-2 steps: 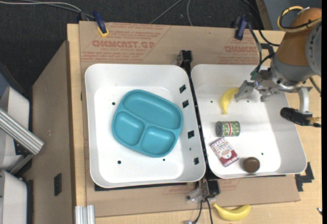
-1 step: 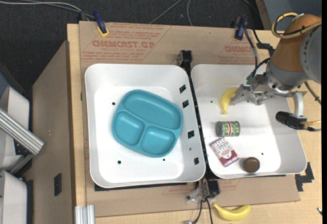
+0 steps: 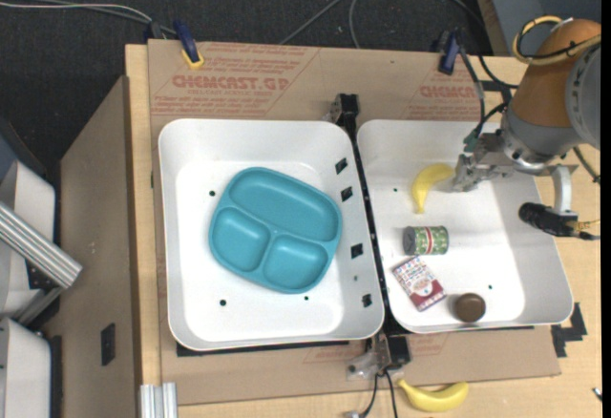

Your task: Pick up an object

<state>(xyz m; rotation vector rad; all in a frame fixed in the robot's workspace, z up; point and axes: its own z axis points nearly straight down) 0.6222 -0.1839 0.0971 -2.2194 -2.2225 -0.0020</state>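
Note:
In the right bin (image 3: 535,259) lie a yellow banana (image 3: 427,185), a small green-labelled can (image 3: 425,240) on its side, a red and white packet (image 3: 418,282) and a brown round object (image 3: 468,307). My gripper (image 3: 470,170) hangs low over the bin's upper part, its tip right beside the banana's right end. Whether it touches the banana cannot be told from this angle. The grey arm with its orange band (image 3: 546,87) comes in from the upper right.
The left bin (image 3: 191,216) holds a teal divided plate (image 3: 274,229). A second banana (image 3: 434,394) lies outside the bins at the bench's front edge. Black clips sit along the divider between the bins. Cables run behind the bench.

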